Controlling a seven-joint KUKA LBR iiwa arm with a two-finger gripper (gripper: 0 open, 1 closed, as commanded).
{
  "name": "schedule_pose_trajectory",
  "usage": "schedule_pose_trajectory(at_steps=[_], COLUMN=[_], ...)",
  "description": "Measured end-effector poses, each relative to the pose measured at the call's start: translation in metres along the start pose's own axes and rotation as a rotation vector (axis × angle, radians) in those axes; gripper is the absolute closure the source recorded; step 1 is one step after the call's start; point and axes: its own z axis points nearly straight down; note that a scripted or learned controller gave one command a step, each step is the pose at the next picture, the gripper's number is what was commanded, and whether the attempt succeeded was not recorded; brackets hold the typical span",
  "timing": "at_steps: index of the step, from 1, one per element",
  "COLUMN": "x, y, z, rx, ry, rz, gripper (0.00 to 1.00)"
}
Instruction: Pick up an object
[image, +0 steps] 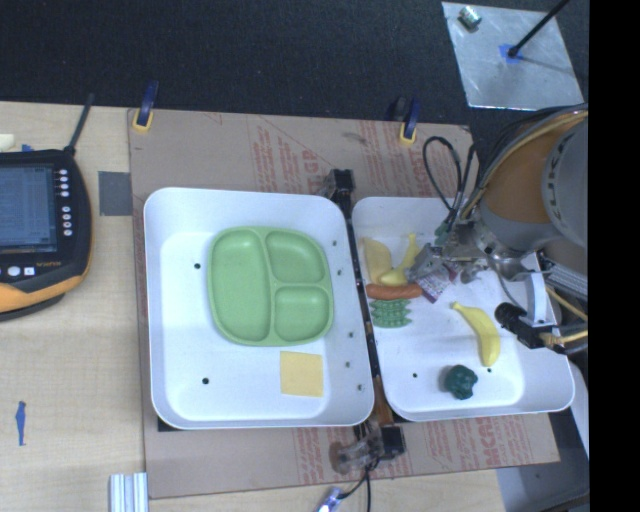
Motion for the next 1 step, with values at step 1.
schedule_pose_trajectory(at_steps=[1], x=[-0.0092], y=[0.0483], z=[0.0195], rx=[0.001], ry=[0.001], rz=[-0.001], gripper=[0.0])
